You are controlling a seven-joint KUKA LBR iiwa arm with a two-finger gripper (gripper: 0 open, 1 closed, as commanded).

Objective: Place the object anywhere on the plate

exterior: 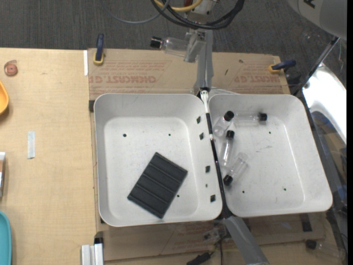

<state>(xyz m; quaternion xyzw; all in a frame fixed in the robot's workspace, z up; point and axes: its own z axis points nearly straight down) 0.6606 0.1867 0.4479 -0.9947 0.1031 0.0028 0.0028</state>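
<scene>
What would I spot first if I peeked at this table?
Probably the black ridged plate, lying at a slant in the left bin. Next, the clear vials with black caps, bunched by the right bin's left wall. Up top, the gripper holds another vial above the cardboard.

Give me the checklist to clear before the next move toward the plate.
1. Dark plate flat in left bin, top bare: ok.
2. Clear vial meets the gripper; firmly held: cannot tell.
3. Gripper above the plate: not ok, it is past the bins' far edge, over the cardboard.
4. Spare vials lie in right bin, apart from the plate: ok.
5. Vial height clears the bin rim: cannot tell.
</scene>
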